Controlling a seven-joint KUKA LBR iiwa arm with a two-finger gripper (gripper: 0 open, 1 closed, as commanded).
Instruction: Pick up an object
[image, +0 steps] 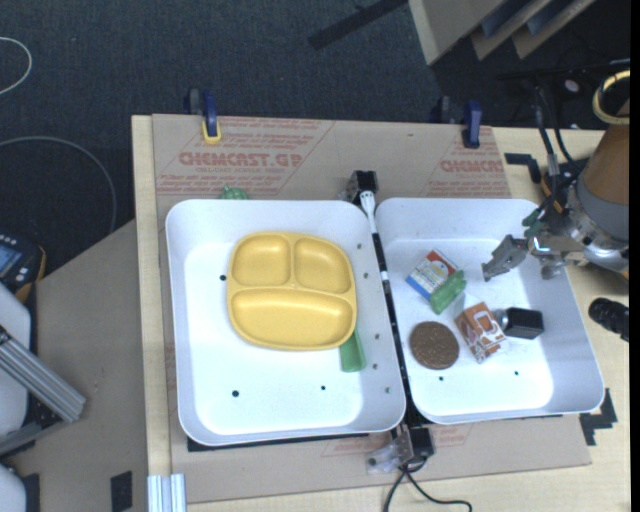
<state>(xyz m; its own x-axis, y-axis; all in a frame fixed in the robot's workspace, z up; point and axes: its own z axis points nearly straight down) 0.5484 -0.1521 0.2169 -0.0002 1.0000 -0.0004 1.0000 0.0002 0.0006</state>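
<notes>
Gripper (515, 252) hovered over the right bin (570, 385), near its back edge; can't tell the jaw state. Nearest pick, the small box (433, 273), lay just left of it, long axis slanted. Black block (522, 322) sat below.

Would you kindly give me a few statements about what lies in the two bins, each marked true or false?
1. The yellow divided plastic plate lies in the left white bin. True.
2. The round brown disc lies on the yellow plate. False: it lies in the right white bin.
3. A green flat piece lies beside the plate's lower right edge. True.
4. The small black block lies in the left bin. False: it lies in the right bin, beside the orange and white packet.
5. The gripper holds the red, white and blue carton. False: the carton lies apart from it on the bin floor.
</notes>
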